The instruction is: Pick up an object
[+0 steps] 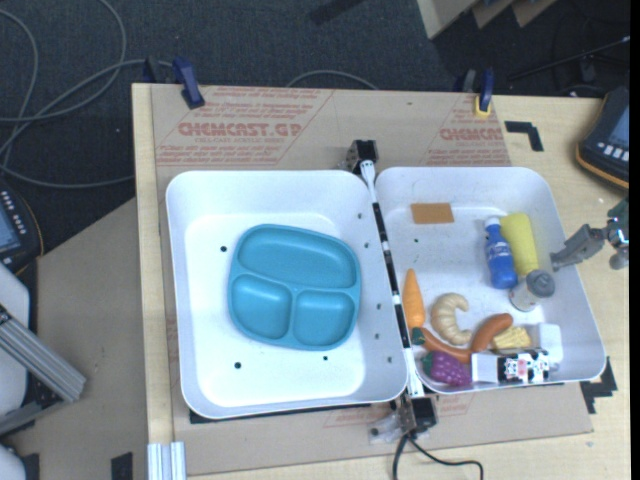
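Observation:
The right bin [470, 190] holds several objects. A blue bottle [498, 256] lies beside a yellow cylinder [521, 241]. A small grey round piece [536, 286] lies just below them. A brown card [432, 213] lies flat at the back. Toward the front lie a carrot [413, 301], a croissant [449, 315], a sausage [489, 331], a corn piece [512, 339], purple grapes [449, 369] and a white patterned box [520, 367]. My gripper [572, 249] hangs over the bin's right rim, just right of the yellow cylinder, with nothing seen in it.
The left bin [200, 268] carries a blue divided plate [293, 284]. Clamps and a bracket sit along the seam between the bins [380, 238]. A dark device [610, 138] rests at the bench's far right.

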Available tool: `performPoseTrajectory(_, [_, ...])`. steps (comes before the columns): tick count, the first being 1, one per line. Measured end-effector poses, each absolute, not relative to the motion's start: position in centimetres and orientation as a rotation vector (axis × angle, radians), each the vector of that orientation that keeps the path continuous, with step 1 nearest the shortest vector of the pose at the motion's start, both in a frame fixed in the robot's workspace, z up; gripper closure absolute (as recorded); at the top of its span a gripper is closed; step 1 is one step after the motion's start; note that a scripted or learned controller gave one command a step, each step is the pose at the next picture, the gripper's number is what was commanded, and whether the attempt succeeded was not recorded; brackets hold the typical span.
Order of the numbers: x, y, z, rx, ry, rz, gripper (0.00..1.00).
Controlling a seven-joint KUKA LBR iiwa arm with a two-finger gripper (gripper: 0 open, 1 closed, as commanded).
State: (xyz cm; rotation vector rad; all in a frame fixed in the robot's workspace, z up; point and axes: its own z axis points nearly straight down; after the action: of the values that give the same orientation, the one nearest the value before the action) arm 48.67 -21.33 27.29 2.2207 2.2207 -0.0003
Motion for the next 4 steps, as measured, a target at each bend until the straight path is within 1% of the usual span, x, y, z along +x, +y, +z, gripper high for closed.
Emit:
performPoseTrajectory(1, [47.6,-19.9,11.4,2.233,2.232,-0.009,0.00])
performPoseTrajectory(2, [57.2,-17.5,8.3,2.210,2.227,0.005,0.00])
performPoseTrajectory(3, [61.5,-8.9,8.5,2.210,2.229,0.005,0.00])
performPoseTrajectory(4, [65.2,-10.3,7.6,2.253,2.284,-0.081,0.00])
